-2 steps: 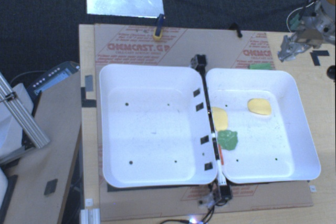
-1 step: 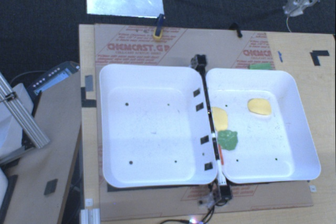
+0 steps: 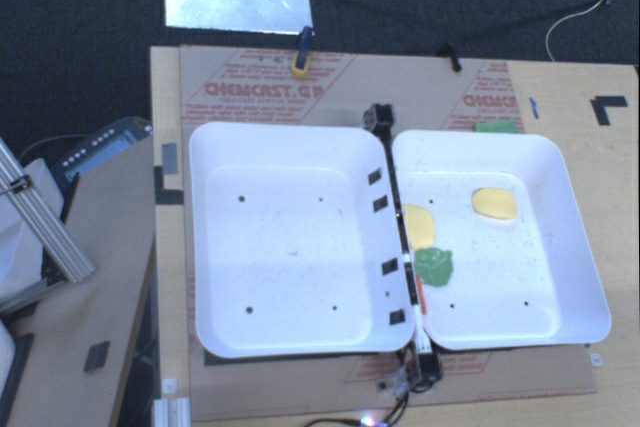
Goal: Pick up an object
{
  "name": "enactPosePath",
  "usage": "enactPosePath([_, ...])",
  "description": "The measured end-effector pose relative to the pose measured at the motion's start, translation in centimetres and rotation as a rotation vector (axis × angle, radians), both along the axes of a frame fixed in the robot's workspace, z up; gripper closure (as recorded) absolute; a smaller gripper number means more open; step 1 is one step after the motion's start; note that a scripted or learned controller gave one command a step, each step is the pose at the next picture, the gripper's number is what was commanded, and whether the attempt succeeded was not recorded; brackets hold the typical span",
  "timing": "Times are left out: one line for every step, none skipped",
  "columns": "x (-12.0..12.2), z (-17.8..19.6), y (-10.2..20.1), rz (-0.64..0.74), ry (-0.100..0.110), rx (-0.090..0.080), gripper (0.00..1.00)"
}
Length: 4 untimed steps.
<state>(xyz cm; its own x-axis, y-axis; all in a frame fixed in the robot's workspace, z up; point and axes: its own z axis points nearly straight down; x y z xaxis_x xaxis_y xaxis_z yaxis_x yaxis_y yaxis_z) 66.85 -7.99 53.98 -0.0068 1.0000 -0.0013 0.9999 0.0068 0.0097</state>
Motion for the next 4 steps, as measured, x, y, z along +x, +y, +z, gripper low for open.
enactPosePath([-10.6,-2.0,1.7,-0.002,0.012,0.004,1.0])
enactPosePath([-13.4,-0.4,0.2,-0.005,0.006,0.001,1.0])
enactPosePath([-18.4,-0.4,-1.9,-0.007,0.007,0.001,1.0])
enactPosePath([-18.2,-0.5,-4.2,-0.007,0.006,0.0,1.0])
